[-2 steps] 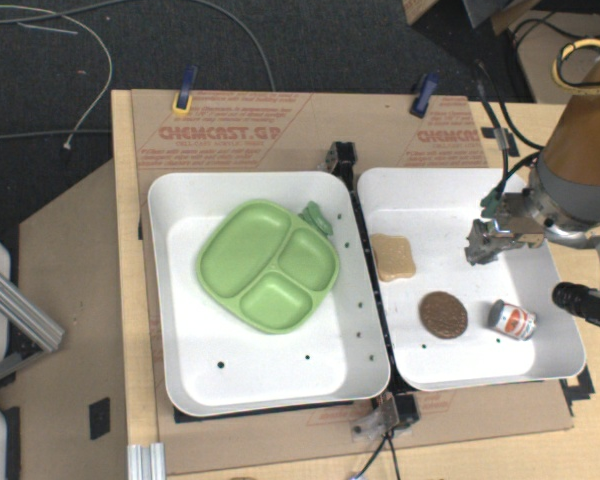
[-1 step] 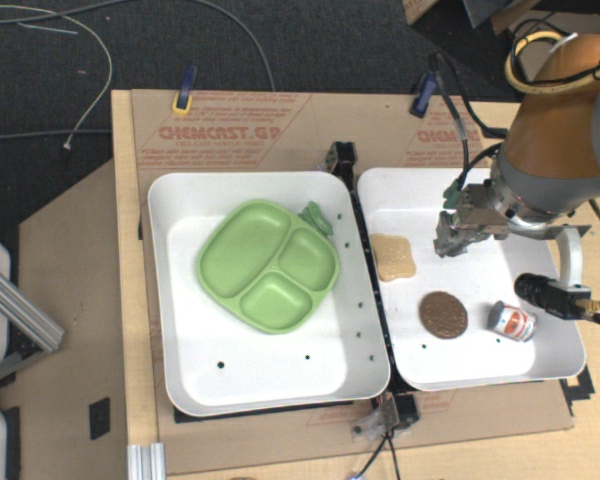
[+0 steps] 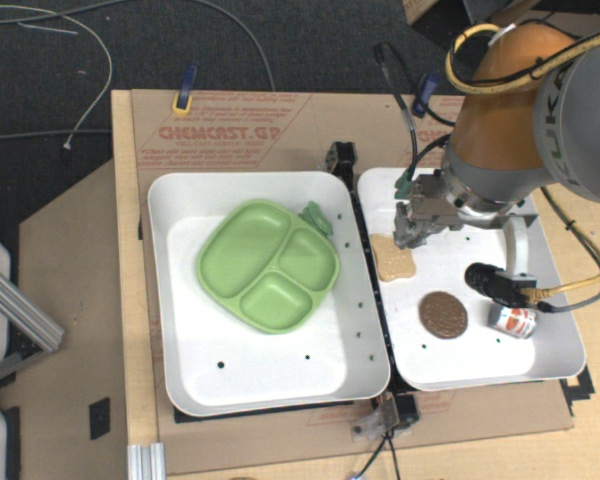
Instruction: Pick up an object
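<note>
In the right bin (image 3: 540, 363), a tan slice of toast-like food (image 3: 393, 261) lies near the left wall. My gripper (image 3: 410, 230) hangs just above and to the right of it, close to its upper edge. A round brown cookie-like disc (image 3: 444, 315) rests further forward in the same bin. A small red and white can (image 3: 513, 320) lies on its side at the right. The left bin (image 3: 180, 368) holds a green divided plate (image 3: 268, 265) with a small green item (image 3: 317, 218) at its upper right edge.
The two white bins stand side by side on a cardboard sheet (image 3: 220, 123). A black clip (image 3: 340, 156) sits at the bins' far junction. The grey arm with its orange band (image 3: 510, 78) covers the right bin's far part. Cables trail over the dark floor beyond.
</note>
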